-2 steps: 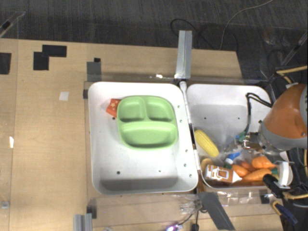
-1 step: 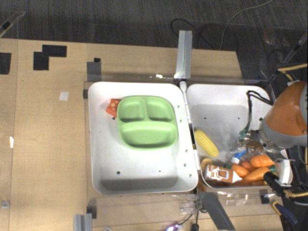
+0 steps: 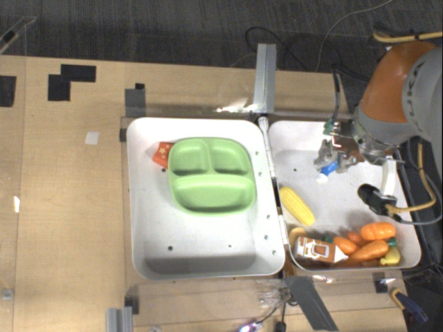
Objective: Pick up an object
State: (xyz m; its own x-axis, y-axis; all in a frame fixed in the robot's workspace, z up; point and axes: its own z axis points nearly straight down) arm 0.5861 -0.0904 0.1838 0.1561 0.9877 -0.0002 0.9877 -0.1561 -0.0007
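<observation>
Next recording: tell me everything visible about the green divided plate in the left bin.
The green plate is a rounded-rectangle tray, light green and plastic-looking, with three recesses: two small ones at the far side, one wide one at the near side. It lies flat and upright, slightly turned, in the far half of the left bin, nearer its right wall. Its far left corner overlaps a small red item. Nothing sits in its compartments.

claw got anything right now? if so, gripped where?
Cannot be told. The claw sits over the right bin, with a small blue bit at its tip, too blurred to identify. The corn and carrots lie apart from it.
</observation>
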